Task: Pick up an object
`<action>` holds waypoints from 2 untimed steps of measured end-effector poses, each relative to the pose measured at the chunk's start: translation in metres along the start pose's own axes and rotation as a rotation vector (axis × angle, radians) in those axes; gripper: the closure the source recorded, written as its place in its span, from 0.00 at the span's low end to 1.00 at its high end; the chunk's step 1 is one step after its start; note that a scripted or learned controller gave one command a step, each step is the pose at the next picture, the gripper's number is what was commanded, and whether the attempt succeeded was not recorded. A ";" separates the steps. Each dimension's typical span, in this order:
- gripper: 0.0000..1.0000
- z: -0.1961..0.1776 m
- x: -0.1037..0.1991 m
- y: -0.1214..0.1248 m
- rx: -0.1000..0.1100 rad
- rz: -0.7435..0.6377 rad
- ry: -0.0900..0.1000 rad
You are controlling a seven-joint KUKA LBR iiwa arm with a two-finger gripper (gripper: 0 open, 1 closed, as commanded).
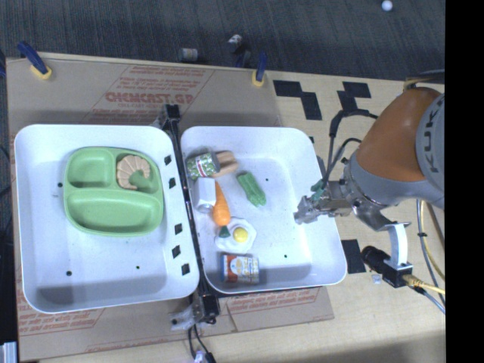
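- In the right white bin (291, 157), an orange-labelled small can (240, 268) is seen nearest, then a fried-egg toy (236, 235), an orange carrot (220, 205), a green pickle-shaped toy (252, 188).
- The metal gripper (308, 209) is placed over the bin's right rim; its opening cannot be told.
- A green divided plate (113, 190) is seen in the left bin (38, 225).

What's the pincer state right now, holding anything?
Pincer: over the right bin's right edge, nothing visible between its fingers; open or shut cannot be told from this view.

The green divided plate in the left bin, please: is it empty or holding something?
Holding something: the green divided plate has a tan toy food piece in its upper right compartment; the other compartments look bare.
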State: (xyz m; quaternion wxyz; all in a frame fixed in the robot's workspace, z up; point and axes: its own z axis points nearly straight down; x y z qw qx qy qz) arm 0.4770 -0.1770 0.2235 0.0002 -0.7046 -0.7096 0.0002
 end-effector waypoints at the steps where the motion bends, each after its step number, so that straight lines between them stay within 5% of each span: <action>1: 1.00 -0.034 0.011 0.001 -0.005 0.001 -0.002; 2: 1.00 -0.007 -0.035 -0.001 0.002 0.002 0.000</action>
